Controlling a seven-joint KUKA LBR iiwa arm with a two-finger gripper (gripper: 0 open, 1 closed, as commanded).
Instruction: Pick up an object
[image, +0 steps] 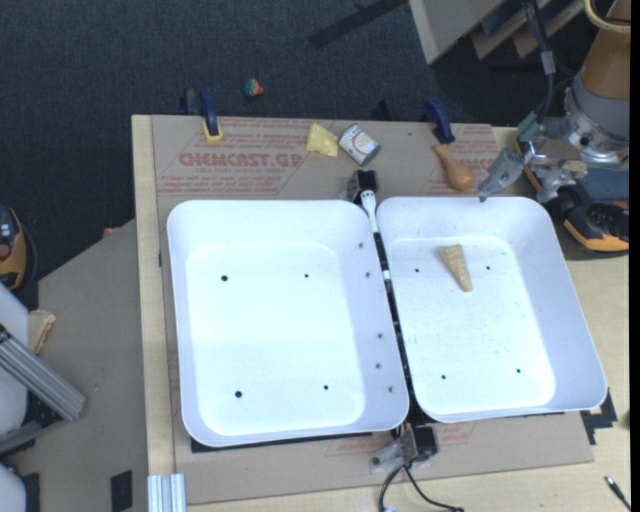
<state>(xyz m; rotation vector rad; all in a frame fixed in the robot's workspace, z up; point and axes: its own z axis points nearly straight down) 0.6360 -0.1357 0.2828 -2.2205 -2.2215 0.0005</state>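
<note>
Camera view looks down on two white bins side by side on a brown board (300, 160) that covers the surface. The left bin (200, 235) has only a few small dark dots on its floor. The right bin (560, 300) has a tan cone (457, 267) lying on its side in the upper middle, narrow end toward the back wall, well apart from every wall.

Behind the bins, on the board, lie a yellow wedge (322, 141), just beside it a small box (359, 144), and further right a wooden peg (453, 167) with a rounded end. Two blue clamps (209, 113) grip the board's far edge. A black brush (366, 190) rests along the seam between the bins.

The arm (600, 90) comes in at the upper right, and its hand (497, 178) hangs just past the right bin's back rim, near the peg, well apart from the cone. I cannot tell whether it is spread or pressed together; nothing shows between its tips.
</note>
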